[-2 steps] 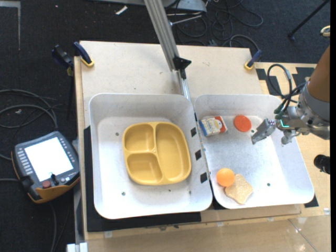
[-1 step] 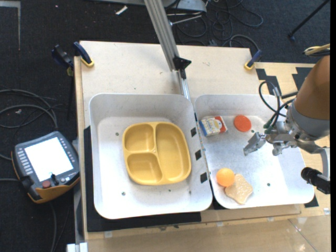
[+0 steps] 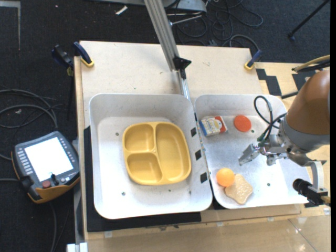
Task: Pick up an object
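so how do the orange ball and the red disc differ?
The orange ball is round and yellow-orange; the red disc looks flat and red-orange. The ball lies at the near side of the right bin, touching or nearly touching a tan piece; the disc lies at the far side, apart from the carton. Both lie loose in that bin.

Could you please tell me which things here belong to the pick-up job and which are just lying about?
Job: gripper; small carton, orange disc, orange ball, beige piece, all in the right bin.
Lying about: yellow divided tray, handheld pendant, floor cables.
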Action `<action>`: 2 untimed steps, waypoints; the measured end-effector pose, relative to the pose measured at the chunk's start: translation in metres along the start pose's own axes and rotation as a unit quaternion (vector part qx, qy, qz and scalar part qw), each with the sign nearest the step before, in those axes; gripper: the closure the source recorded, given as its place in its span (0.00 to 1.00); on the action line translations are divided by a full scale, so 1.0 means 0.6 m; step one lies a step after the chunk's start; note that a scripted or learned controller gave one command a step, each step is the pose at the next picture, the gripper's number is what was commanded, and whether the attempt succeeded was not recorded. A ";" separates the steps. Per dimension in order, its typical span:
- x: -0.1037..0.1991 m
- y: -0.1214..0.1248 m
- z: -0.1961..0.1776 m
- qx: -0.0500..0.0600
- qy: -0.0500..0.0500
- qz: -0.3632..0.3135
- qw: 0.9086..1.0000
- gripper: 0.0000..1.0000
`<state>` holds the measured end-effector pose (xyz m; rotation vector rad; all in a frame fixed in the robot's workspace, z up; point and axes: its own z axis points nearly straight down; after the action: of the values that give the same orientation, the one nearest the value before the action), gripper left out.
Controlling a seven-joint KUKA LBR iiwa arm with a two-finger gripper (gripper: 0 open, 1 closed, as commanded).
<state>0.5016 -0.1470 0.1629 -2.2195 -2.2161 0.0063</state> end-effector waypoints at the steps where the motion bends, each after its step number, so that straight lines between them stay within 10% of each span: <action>1: -0.011 -0.011 0.099 0.000 0.000 0.000 1.000 0.00; 2: -0.011 -0.007 0.076 -0.004 0.000 0.000 1.000 1.00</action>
<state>0.4971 -0.1535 0.1175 -2.2234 -2.2206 -0.0009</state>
